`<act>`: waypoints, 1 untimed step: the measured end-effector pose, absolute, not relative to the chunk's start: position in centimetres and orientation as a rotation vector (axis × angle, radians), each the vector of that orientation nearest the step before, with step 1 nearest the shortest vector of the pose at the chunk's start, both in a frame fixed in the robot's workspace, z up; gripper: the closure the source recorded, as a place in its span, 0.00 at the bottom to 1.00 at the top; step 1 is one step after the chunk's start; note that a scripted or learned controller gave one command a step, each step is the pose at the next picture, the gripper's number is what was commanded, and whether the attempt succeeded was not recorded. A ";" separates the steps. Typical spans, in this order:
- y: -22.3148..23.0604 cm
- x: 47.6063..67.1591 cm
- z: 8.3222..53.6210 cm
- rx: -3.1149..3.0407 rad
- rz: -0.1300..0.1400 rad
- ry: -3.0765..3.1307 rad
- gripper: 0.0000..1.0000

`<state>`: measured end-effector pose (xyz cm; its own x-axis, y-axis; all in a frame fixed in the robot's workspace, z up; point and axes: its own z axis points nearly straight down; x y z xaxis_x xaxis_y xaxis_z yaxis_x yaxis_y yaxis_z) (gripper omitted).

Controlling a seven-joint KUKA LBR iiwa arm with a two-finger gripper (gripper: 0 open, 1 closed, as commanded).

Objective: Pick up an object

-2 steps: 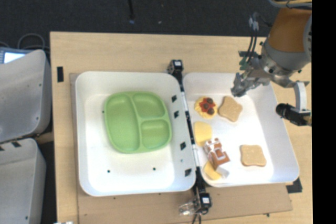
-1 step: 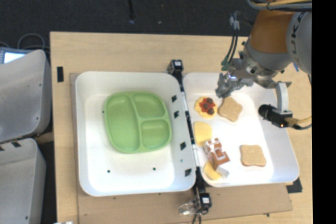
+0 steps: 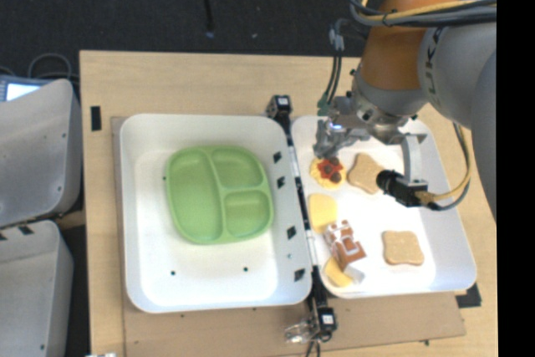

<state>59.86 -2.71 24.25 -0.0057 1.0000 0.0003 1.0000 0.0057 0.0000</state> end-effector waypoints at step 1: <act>2.5 60.8 25.2 -2.215 -0.004 -2.229 1.00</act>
